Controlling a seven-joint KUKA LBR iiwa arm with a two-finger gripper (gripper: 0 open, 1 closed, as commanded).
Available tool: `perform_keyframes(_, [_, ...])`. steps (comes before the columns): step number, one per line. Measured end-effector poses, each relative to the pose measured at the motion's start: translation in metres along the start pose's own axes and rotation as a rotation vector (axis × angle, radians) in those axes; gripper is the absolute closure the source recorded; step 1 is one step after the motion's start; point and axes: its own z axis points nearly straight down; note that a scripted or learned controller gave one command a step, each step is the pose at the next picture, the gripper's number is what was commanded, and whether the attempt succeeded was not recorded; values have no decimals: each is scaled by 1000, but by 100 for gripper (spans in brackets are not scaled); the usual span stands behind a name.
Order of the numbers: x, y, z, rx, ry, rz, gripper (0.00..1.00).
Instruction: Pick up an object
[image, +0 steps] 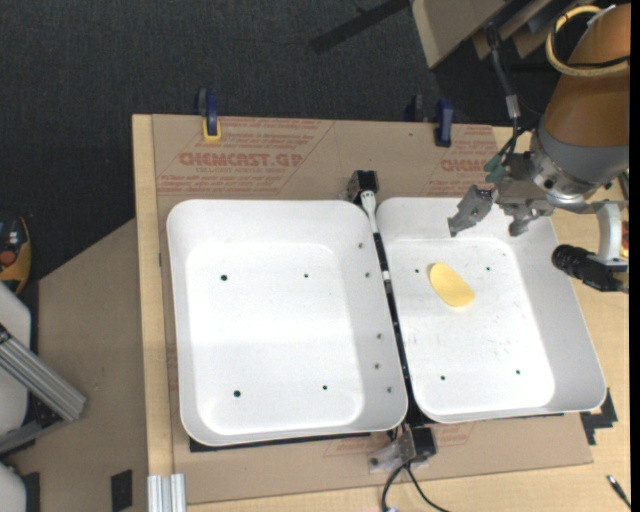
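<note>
Cables (400, 480) and a small black clip (415, 442) sit at the near edge of the bench, right below the seam between the two bins.

Left bin (190, 330): white, shallow, rounded corners. Four small dark dots on its floor, roughly at the corners of a rectangle. No loose items seen on its floor.

Board (300, 150) under both bins: brown, with red print along the far strip. Two blue clamps pin its far edge, one (209, 108) on the left with a yellow tip, one (444, 120) further right.

Seam: a black strip (385, 290) runs between the bins, with a black-and-white fitting (362, 186) at its far end.

Right bin (570, 370): white, same form, floor lightly speckled. One yellow object (452, 285), flat and oval, lies on the floor in the far half of this bin, a little left of the bin's centre line. It rests free; nothing touches it.

Gripper (494, 210): above the far rim of the right bin, near the far-right corner. Two fingers are spread apart, one (468, 212) to the left, one to the right, with nothing between them. The yellow object lies nearer the camera than the fingers and well apart from them.

Arm (590, 100): grey wrist with an orange section above, coming in from the upper right.
</note>
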Motion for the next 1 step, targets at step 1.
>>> perform_keyframes(1, [0,1,-11,-3,-1,-1,100])
